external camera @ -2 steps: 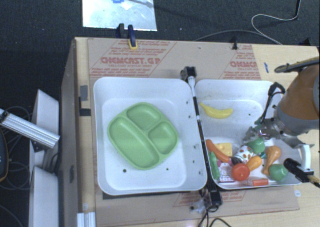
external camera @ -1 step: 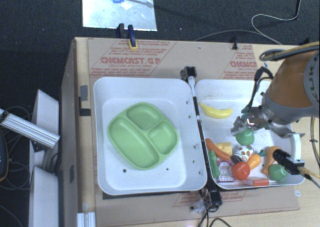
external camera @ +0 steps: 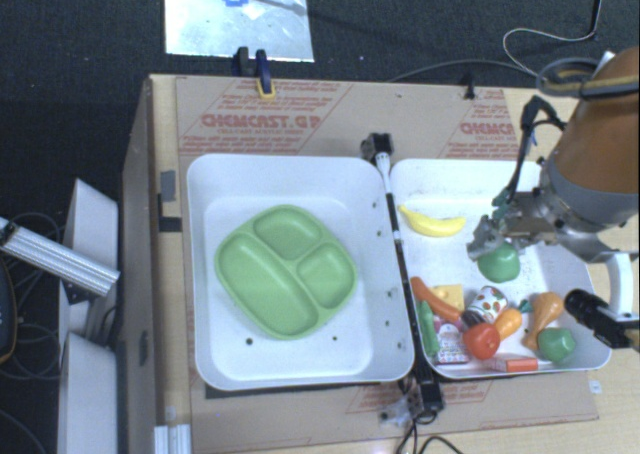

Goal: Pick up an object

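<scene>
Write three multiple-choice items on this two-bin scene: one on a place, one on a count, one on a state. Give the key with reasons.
1. Where does the green divided plate lie?
A. In the left bin
B. In the right bin
C. On the floor

2. How many compartments does that plate have?
A. Two
B. Three
C. Five

3. How does the claw stand relative to the green round toy?
A. Far off, over the left bin
B. Directly above it, in the right bin
C. Resting on the banana

Key: 1 A, the plate sits in the left bin, apart from the toys. 2 B, one large and two smaller wells show. 3 B, the claw hangs just over the toy, to the right of the banana.
</scene>
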You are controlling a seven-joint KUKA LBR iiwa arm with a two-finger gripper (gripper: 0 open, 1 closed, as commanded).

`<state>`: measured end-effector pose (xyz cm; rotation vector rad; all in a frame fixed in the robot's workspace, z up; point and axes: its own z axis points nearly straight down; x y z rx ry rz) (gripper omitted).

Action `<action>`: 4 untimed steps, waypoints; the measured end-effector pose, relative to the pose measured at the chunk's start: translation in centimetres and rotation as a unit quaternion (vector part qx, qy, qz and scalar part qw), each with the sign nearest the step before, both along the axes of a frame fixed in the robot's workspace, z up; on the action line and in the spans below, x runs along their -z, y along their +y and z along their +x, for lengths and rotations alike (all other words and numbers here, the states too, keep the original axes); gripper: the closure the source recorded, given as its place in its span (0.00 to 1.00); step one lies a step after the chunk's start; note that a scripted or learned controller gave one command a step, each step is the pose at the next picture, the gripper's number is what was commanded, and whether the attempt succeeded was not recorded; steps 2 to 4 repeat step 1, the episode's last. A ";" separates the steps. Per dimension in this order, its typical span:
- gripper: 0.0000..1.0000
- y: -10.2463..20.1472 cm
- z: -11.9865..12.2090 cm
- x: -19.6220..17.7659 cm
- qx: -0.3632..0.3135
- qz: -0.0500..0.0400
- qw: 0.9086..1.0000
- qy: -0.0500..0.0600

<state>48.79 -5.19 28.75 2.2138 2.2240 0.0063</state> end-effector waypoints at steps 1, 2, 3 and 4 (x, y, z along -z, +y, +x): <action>1.00 5.3 0.0 -0.8 0.000 0.000 1.000 0.001; 1.00 5.3 0.0 -0.8 0.000 0.000 1.000 0.001; 1.00 5.3 0.0 -0.8 0.000 0.000 1.000 0.001; 1.00 5.3 0.0 -0.8 0.000 0.000 1.000 0.001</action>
